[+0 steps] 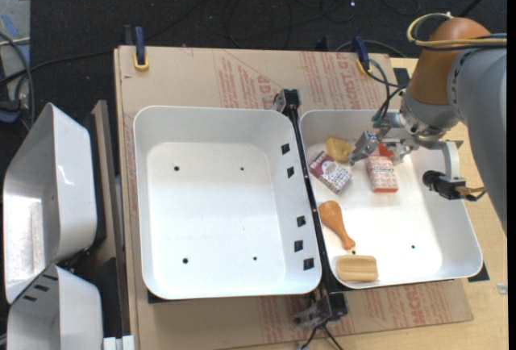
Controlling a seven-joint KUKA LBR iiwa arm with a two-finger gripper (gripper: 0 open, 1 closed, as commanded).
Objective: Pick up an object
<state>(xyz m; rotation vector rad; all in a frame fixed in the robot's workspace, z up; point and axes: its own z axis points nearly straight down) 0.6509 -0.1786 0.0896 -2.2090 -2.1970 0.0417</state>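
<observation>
We see the brown bench board (242, 74) spread under everything, with two blue-and-yellow clamps at its far edge. On it sit the two shallow white bins side by side: the left bin (153, 203) and the right bin (451, 252), their inner walls touching along a black divider strip. The grey arm (476, 98) comes in from the right, its orange band above the wrist, and bends down over the far part of the right bin. Its gripper (377, 143) hangs low among the objects there; whether it is spread or pressed together we cannot tell, and we see nothing clearly between its tips. Just beside the gripper, on the near side, lies a red-and-white box (383, 176), the likeliest thing to pick. To the left of that is a pink-and-white packet (330, 172), tilted, and just behind it a small yellow piece (339, 149). Nearer to us, close to the divider, an orange drumstick-shaped toy (335, 222) lies at a slant. At the near wall of the right bin rests a tan bread-like block (356, 268), well apart from the gripper.
</observation>
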